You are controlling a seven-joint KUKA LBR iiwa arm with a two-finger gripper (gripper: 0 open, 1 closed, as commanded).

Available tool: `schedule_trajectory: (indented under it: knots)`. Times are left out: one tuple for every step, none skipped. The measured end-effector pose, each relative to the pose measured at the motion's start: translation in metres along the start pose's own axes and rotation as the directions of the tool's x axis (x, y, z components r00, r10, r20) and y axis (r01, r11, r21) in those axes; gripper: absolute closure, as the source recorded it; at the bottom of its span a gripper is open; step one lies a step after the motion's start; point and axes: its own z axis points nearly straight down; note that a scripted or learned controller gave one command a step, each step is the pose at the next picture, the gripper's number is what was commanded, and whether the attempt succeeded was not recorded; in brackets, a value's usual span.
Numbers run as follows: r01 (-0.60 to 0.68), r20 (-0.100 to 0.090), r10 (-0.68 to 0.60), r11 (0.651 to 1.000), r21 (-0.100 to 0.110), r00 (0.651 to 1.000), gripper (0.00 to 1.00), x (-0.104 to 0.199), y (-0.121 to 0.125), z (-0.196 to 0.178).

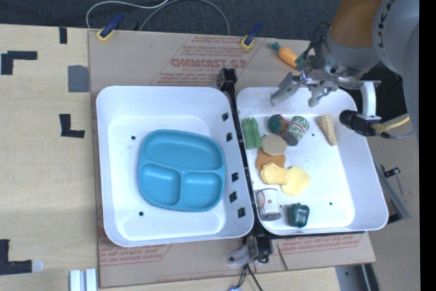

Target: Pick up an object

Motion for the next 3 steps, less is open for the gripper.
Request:
schedule_trajectory:
  knots:
    - [-0.001, 0.005, 0.001, 1.000, -0.005, 1.000, 0.00, -0.023, 0.003, 0.139]
    - [0.000, 0.002, 0.000, 1.000, -0.003, 1.000, 0.00, -0.008, 0.031, 0.133]
    - [0.001, 0.002, -0.001, 1.000, -0.004, 1.000, 1.00, -0.008, 0.031, 0.123]
